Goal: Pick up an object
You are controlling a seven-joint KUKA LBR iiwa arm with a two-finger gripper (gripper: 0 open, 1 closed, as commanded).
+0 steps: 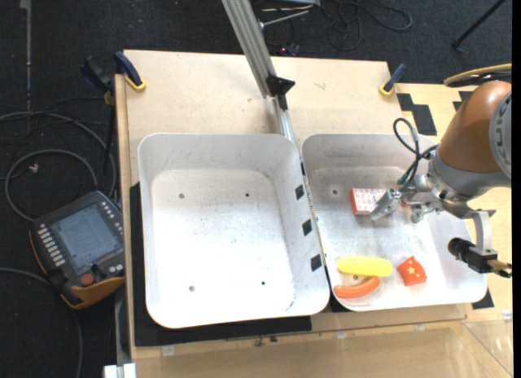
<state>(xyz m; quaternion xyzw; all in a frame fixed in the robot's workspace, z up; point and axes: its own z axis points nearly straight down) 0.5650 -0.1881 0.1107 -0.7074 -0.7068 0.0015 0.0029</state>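
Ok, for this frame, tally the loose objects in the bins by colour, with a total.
Red and white: 1, the small box beside the gripper
Yellow: 1, the banana-shaped piece
Orange: 1, the curved piece
Red: 1, the small block
Total: 4, all in the right bin

Bare floor fills the left white plastic bin; in the right white bin, a red-and-white box mid-frame and yellow banana-shaped toy crowd the lower right.

A teach pendant lies on the dark floor left of the bench, with black cables looping near it. Yellow-tipped clamps grip the plywood benchtop, and a slanted aluminium rail, probably a camera mount, crosses it.
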